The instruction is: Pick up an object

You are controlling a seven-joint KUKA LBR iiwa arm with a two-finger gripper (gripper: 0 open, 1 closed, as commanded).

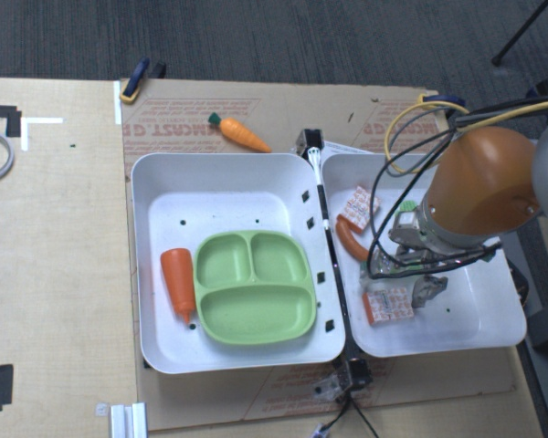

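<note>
Claw [411, 286] low in right bin [493, 327], just above red-and-white packet [386, 305] — grip state cannot be told. Beside it: hot dog [351, 239], second packet [356, 206]. Left bin [155, 336]: green divided plate [254, 286], orange cylinder [177, 281]. Toy carrot [240, 133] on tabletop [55, 272] — outside bins.

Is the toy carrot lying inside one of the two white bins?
No: the toy carrot lies on the cardboard behind the left bin, outside its rim.
</note>
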